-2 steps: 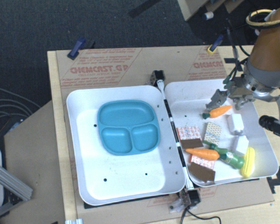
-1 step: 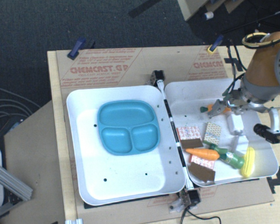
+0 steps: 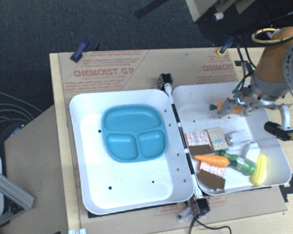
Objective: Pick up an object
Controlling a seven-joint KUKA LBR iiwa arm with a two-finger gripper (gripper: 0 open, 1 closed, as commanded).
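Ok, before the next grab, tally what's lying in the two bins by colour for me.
Blue: 1, the divided tray in the left bin
Orange: 1, carrot
Green: 1, bottle
Yellow: 1, corn cob
Brown or patterned packets: 4, by the right bin divider
Small item near the gripper: 1, too blurred
Total: 9

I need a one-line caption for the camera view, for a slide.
Arm reaches into the right bin, gripper by a small orange item; carrot, corn, bottle nearby; blue tray in the left bin.

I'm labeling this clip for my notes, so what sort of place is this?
Probably a robotics lab bench: a robot arm reaches over two white bins, toy food like a carrot fills one, cables lie alongside.
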